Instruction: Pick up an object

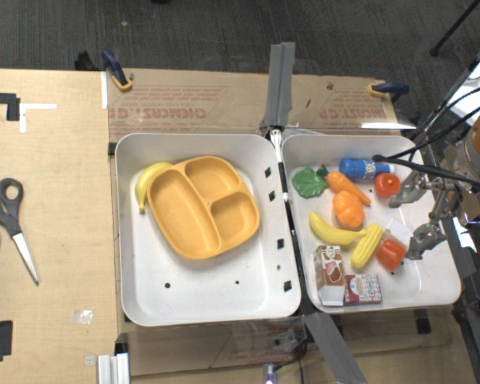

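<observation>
I read this as the approach — my claw (420,214) hangs spread and empty at the right bin's (432,293) 3 o'clock edge. The red pepper (390,252) lies just beside the lower finger; next I'd lower and straddle it.

Right bin (444,290) crowding: toy foods filling near-left corner and middle, gripper (420,214) sitting along right edge. Left bin (144,294) offering open floor along near edge; orange divided plate (204,206) occupying centre and far side.
</observation>
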Controlling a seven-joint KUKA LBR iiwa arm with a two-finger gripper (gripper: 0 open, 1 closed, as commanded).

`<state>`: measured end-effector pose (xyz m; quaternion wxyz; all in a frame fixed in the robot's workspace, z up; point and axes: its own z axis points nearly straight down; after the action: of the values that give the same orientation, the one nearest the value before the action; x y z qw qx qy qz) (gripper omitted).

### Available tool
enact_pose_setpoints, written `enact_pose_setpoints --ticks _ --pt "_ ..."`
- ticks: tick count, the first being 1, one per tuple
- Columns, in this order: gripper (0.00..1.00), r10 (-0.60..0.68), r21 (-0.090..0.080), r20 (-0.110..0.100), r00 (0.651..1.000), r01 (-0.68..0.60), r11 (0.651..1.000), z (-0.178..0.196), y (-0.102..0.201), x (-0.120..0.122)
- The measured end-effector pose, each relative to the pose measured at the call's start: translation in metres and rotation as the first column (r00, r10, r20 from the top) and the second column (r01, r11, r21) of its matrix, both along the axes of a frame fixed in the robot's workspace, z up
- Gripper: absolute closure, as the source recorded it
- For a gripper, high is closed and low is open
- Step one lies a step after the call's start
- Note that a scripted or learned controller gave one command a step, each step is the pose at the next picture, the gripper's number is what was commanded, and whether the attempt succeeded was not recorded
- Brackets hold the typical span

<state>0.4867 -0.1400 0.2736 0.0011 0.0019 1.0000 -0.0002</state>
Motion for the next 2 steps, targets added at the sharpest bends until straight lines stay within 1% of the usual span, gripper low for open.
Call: enact_pose_setpoints --ticks 1,2 --pt "0.00 -0.226 0.001 -0.001 0.974 0.226 0.974 -0.077 0.069 0.005" --pt "0.00 -0.346 0.005 0.013 0.938 0.346 0.938 -0.164 0.042 0.023"
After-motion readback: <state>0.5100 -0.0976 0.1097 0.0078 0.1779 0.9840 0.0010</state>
